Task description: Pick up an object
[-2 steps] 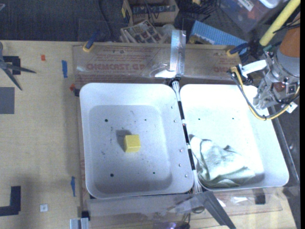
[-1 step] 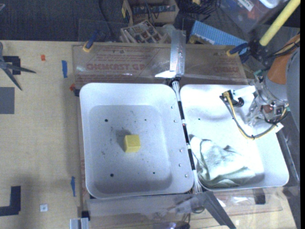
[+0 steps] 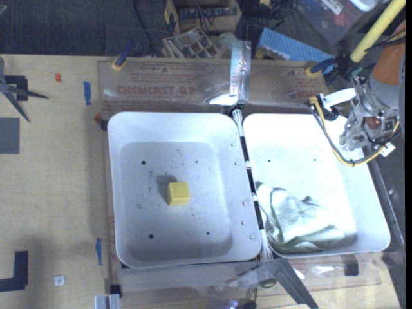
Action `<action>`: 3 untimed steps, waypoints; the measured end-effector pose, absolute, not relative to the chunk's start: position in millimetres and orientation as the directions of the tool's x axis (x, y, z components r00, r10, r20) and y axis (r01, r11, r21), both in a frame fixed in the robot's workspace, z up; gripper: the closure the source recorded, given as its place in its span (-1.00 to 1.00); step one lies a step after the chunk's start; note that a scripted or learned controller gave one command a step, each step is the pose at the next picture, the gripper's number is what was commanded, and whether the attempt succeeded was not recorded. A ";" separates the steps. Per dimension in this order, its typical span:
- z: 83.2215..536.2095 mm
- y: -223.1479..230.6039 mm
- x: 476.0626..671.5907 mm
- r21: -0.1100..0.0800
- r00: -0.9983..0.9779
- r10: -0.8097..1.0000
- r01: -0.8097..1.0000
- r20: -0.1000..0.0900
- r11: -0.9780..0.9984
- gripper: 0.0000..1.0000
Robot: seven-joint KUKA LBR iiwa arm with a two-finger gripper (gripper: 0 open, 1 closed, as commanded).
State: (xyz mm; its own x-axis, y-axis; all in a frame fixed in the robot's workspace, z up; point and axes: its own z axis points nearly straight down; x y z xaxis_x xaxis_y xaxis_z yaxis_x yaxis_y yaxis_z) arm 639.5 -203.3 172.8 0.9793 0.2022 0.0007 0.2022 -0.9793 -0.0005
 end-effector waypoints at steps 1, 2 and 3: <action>182.9 -203.3 639.9 0.000 0.979 0.203 0.203 0.001 -0.979 1.00; 193.1 -204.0 640.2 0.000 0.979 0.203 0.203 0.002 -0.979 1.00; 235.5 -222.3 635.9 0.000 0.980 0.201 0.201 0.000 -0.980 1.00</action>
State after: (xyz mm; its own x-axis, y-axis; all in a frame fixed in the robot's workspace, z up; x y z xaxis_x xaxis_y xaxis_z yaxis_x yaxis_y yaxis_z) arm 635.9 -222.3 235.5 0.9797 0.2006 0.0004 0.2006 -0.9797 0.0000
